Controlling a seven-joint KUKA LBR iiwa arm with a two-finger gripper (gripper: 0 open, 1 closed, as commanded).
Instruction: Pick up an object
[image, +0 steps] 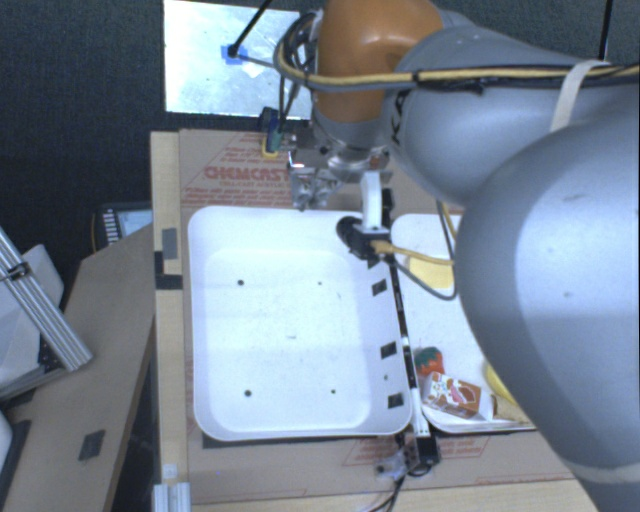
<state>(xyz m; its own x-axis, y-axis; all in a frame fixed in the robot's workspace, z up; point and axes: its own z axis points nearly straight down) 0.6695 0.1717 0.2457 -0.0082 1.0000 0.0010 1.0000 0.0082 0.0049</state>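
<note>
The only thing to pick that I can make out is a small printed packet (455, 393) lying in the right bin (425, 232), at its near left corner, partly under the arm. It looks light, crinkly and slippery; I'd pinch it across its middle. The gripper (312, 185) hangs over the left bin's (290, 330) far edge; whether it's open, I cannot tell.

Around my bench (120, 330) — dark wall (80, 90), one bright lit panel (215, 60) above, aluminium rail (40, 310) at left.
</note>
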